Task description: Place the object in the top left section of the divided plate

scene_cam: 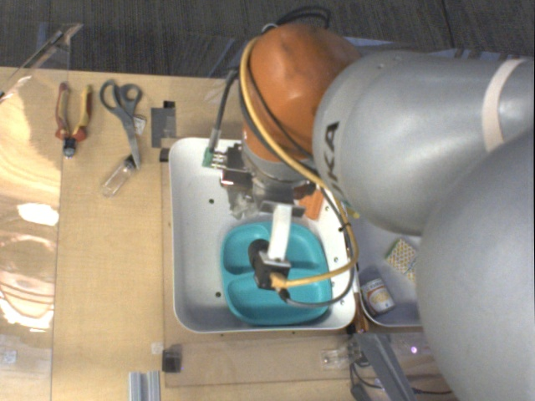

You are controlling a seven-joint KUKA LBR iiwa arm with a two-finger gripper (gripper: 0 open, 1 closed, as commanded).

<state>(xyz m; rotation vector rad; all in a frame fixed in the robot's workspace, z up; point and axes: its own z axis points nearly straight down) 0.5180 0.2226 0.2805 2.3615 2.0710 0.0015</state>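
Observation:
A teal divided plate [241,267] lies in the left white bin [188,249], toward its near right side, with raised ridges splitting it into sections. The arm's big grey and orange wrist covers the bin's far right part and the plate's far edge. My gripper [249,200] hangs under that wrist, just above the plate's far rim, mostly hidden by the wrist housing. A small orange-brown piece [311,202] peeks out beside the wrist; I cannot tell what it is. I see nothing lying in the visible plate sections.
On the bench left of the bin lie red-handled pliers [71,119], grey scissors [125,115], a black block [165,122] and a clear plastic piece [117,177]. The right bin holds a small can [378,296] and a checkered item [402,257].

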